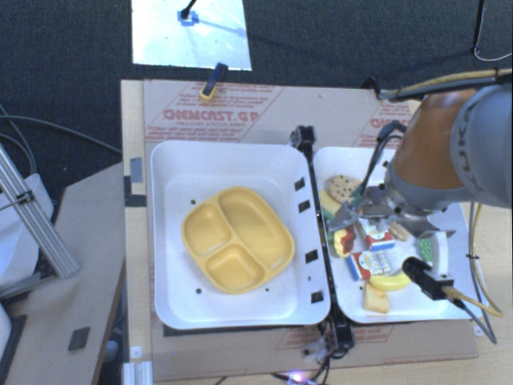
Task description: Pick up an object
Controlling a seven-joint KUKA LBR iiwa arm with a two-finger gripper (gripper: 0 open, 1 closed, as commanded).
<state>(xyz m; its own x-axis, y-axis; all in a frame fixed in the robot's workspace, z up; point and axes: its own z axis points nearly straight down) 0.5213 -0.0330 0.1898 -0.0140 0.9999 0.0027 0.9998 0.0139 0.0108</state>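
Dark carpet (64, 46) surrounds the bench, and a pale square sheet (191, 22) lies on it at the top of the camera view; just below that sheet a small yellow-tipped tool (212, 83) rests at the far edge of a brown board (212, 115) printed with red lettering; on the board the two white bins sit side by side, touching along a black strip with clips (308, 184). Within the left bin (160, 239) a yellow divided plate (237, 238) lies flat and slightly turned, alone near the middle; the right bin (409, 314) holds a crowded pile of small toy foods. A speckled cookie (342, 188) lies at the far left of that pile, near the dividing strip; a red and white carton (375, 259) sits in the middle; a banana (390, 280) lies just below it, and a pale yellow block (375, 298) rests against the banana's near side, close to the bin's front wall; a green piece (426, 249) shows to the right of the carton. From the right the grey arm with its orange band (429, 147) reaches over this bin; the gripper (361, 213) hangs low over the pile, between the cookie and the carton; whether the claw is apart, together or clamped on anything cannot be told from this angle.
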